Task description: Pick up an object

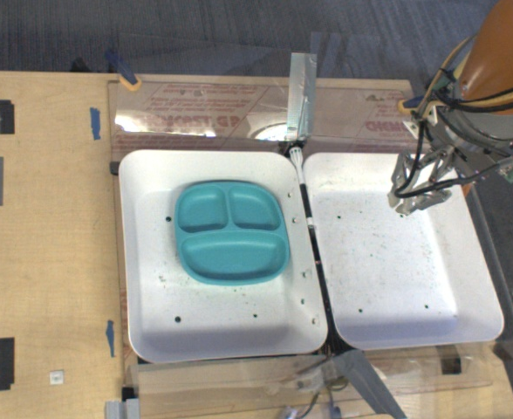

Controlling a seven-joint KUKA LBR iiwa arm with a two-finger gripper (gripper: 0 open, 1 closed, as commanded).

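Note:
A teal divided plate [232, 232] with three compartments lies flat in the middle of the left white bin [143, 260]. My gripper [420, 200] hangs over the upper right part of the right white bin [466, 312], far to the right of the plate. Cables and the wrist crowd around it. I see nothing between its fingers.
A metal divider post [302, 94] stands at the back between the two bins. A clear panel [204, 112] with red lettering runs behind them. The wooden bench [38, 260] stretches to the left, with black marks and blue tape pieces.

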